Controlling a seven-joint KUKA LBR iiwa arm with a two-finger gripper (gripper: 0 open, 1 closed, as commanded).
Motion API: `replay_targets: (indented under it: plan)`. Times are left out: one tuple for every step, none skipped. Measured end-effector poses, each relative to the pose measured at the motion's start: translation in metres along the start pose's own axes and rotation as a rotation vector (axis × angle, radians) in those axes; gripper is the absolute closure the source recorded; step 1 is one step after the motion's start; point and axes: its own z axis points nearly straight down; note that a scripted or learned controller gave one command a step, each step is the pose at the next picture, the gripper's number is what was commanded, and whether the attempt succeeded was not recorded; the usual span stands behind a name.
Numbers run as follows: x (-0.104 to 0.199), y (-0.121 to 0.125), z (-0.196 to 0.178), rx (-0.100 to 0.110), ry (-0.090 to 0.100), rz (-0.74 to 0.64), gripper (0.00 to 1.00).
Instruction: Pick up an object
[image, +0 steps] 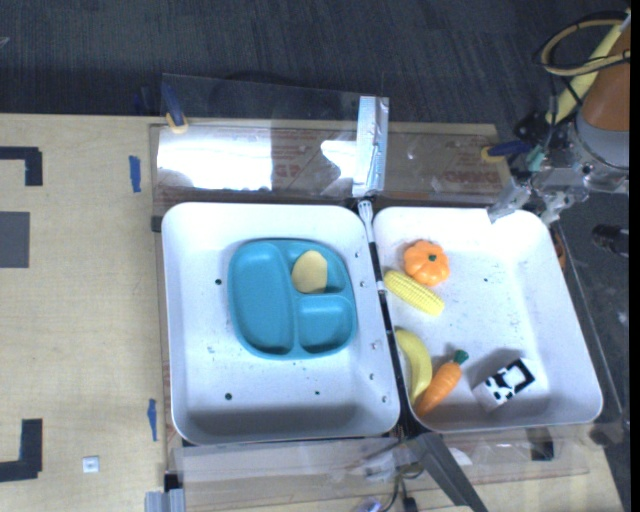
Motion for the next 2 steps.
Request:
replay_targets:
  plan:
    - [0.001, 0.002, -0.012, -0.003, -0.001, -0.004, 1.00]
    - [-0.014, 0.002, -0.074, -0.008, -0.006, -0.492, 1.00]
